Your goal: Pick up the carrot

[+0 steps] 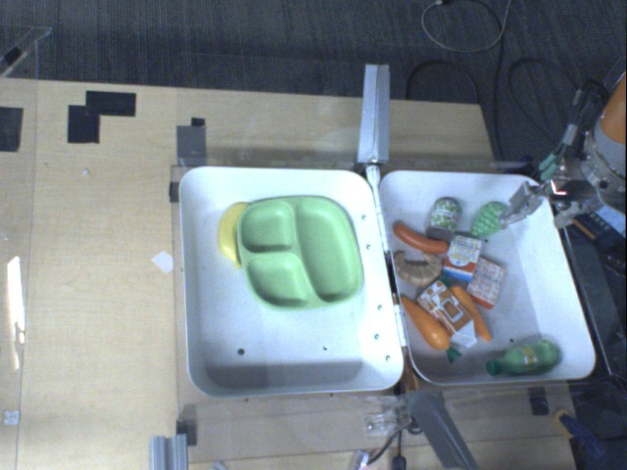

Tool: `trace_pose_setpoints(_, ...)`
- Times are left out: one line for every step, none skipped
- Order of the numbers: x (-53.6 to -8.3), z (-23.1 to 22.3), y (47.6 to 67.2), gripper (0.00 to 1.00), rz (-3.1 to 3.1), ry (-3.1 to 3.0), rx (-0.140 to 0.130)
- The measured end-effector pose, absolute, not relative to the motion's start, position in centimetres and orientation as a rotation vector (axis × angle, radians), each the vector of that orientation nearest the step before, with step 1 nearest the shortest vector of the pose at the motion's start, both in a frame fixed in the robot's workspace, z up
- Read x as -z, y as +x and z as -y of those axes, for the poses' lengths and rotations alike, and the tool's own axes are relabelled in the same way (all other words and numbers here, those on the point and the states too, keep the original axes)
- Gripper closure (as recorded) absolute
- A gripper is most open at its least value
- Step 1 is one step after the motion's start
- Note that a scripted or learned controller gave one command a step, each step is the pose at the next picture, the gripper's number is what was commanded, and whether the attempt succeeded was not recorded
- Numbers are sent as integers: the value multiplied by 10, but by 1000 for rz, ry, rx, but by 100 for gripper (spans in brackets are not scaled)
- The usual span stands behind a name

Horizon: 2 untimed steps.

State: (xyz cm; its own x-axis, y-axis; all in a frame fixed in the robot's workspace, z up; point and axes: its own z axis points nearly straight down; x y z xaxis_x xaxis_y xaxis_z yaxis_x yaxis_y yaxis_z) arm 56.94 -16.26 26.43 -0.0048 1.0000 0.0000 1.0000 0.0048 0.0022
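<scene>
The carrot [425, 325] is an orange toy lying at a slant near the front left of the right bin [573, 292], with its green end toward the front. A small printed box [451, 305] rests against its right side. Beside that box lies a second, thinner orange piece [473, 314]. My gripper [519, 206] hangs over the back right part of the same bin, near a green speckled toy [487, 219]. It is well away from the carrot, up and to the right of it, and nothing shows in its hold.
The right bin also holds a red sausage [419, 238], a small can [446, 212], several printed packets [484, 280] and a green bottle [525, 357] at the front right. In the left bin [211, 341], a green divided plate [299, 250] lies over a yellow banana [229, 235]. A metal post [374, 116] stands between the bins at the back.
</scene>
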Motion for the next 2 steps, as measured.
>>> trace_pose_setpoints(-133,137,487,0,-2054,2376,-3)
trace_pose_setpoints(-111,124,511,0,-2216,2177,-37)
